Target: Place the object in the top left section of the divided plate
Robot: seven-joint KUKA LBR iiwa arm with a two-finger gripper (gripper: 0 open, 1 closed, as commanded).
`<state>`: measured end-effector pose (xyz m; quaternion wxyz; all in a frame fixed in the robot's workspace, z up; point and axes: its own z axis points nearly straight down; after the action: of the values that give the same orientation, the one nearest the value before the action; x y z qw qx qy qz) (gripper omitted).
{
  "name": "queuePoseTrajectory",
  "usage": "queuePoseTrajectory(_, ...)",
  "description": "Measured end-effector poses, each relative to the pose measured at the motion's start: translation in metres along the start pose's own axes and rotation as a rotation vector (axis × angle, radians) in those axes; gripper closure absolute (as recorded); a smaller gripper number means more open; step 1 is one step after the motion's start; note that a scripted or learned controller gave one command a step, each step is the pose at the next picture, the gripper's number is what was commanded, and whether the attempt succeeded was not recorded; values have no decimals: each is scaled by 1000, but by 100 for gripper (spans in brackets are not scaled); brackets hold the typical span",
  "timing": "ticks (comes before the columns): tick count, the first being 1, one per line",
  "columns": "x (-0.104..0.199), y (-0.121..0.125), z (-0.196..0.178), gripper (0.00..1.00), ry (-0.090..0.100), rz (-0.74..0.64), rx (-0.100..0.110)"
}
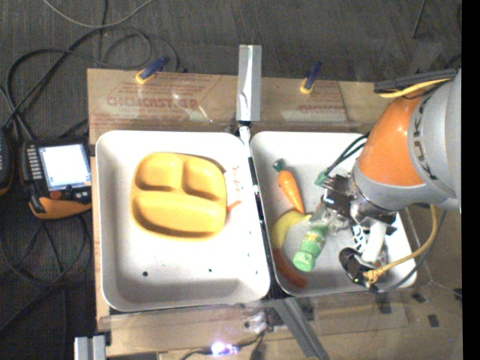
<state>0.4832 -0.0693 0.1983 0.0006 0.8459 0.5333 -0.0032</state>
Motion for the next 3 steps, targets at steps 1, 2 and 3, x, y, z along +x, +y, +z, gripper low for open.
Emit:
queuePoseTrajectory(1, 19, 36, -18, 100, 2, -146, 1)
queuePoseTrajectory(2, 88, 35, -17, 100, 3, -454, 0)
queuePoseTrajectory(3, 182, 78, 1, 100, 0, -621, -2)
